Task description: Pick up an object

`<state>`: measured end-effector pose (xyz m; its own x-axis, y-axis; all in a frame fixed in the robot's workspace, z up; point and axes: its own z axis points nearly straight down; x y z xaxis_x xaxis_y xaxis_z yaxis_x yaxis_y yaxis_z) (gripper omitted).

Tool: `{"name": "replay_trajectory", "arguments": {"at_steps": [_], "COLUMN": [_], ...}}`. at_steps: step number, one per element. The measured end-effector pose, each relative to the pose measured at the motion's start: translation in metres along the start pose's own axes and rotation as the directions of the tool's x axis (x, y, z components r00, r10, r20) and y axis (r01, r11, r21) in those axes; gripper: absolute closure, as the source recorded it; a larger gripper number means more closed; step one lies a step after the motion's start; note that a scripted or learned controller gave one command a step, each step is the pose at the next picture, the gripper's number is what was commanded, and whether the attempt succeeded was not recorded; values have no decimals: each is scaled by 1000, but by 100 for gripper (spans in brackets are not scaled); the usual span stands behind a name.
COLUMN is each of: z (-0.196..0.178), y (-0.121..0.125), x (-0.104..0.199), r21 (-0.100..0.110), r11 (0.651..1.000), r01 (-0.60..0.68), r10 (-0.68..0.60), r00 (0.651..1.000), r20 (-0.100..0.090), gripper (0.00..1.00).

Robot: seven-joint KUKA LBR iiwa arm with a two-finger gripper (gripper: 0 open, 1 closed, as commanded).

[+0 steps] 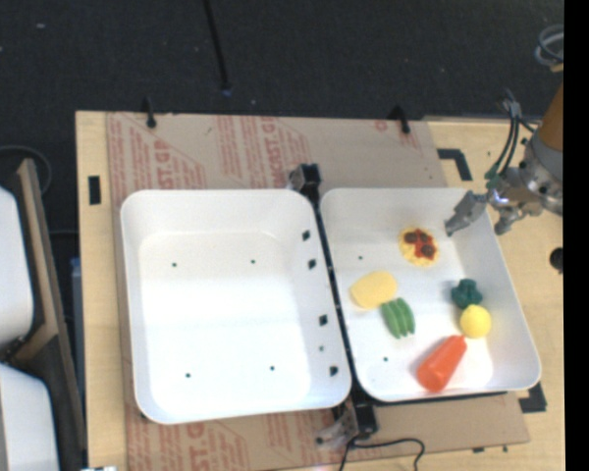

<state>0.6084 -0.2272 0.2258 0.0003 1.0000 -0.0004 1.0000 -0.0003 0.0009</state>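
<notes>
Plywood bench (226, 145) under a slanted overhead view carries two shallow white bins. Nearest, at the right bin's (373, 209) front, lie an orange carrot (440, 363), a yellow lemon (475, 321), a green pepper (399, 317) and a dark green piece (464, 291). Beyond them sit a pale yellow slab (373, 288) and a small yellow-and-red piece (419, 245). Farther back, the gripper (481, 212) hovers over the bin's far right corner, fingers spread and empty. This looks like the approach step; next it must lower over one toy and close, likely the yellow-and-red piece. Left bin (226, 302) sits alongside

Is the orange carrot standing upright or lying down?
Lying down: the carrot rests flat on the floor of the right bin, angled diagonally.
</notes>
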Motion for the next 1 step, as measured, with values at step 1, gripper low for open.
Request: {"name": "replay_trajectory", "arguments": {"at_steps": [1], "z": [131], "y": [35], "x": [42], "r21": [9], "r11": [1000], "r01": [3], "r10": [-3], "r00": [1000], "r20": [-3], "gripper": [0]}}
